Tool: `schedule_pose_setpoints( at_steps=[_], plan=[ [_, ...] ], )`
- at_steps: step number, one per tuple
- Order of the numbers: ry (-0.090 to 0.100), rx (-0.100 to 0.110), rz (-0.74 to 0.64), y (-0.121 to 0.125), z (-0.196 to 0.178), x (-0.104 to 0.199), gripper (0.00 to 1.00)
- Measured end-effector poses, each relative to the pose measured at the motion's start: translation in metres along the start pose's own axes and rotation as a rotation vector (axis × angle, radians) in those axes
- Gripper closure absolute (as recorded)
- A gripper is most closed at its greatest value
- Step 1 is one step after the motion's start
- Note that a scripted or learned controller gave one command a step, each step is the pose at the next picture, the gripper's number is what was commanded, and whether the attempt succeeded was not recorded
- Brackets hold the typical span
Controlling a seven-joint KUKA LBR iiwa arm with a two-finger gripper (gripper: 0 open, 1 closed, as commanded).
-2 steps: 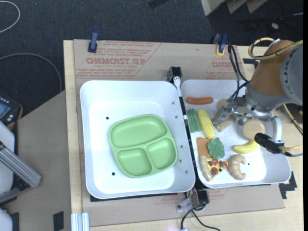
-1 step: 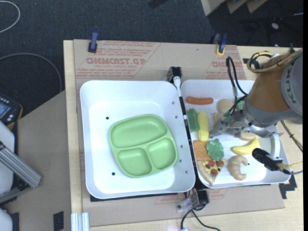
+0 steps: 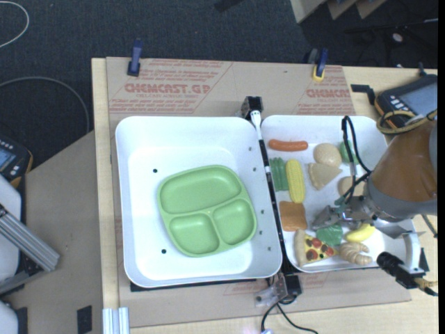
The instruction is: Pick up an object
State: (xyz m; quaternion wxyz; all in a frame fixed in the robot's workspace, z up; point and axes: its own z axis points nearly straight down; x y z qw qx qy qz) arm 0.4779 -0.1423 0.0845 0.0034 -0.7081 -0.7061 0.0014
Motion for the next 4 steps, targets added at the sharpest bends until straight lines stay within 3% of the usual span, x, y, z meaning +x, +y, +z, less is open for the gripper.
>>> schedule_pose_setpoints(
  at_steps=[1, 2, 3, 4],
  plan=[
    [-0.003, -0.008, 0.0, 0.004, -0.01, 0.0, 1.0],
    [-0.003, -0.024, -0.012, 0.003, -0.167, 0.063, 1.0],
    [-0.003, -0.002, 0.0, 0.0, 0.007, 0.046, 1.0],
    [-0.004, -0.009, -0.001, 0.001, -0.01, 0.047, 1.0]
  ],
)
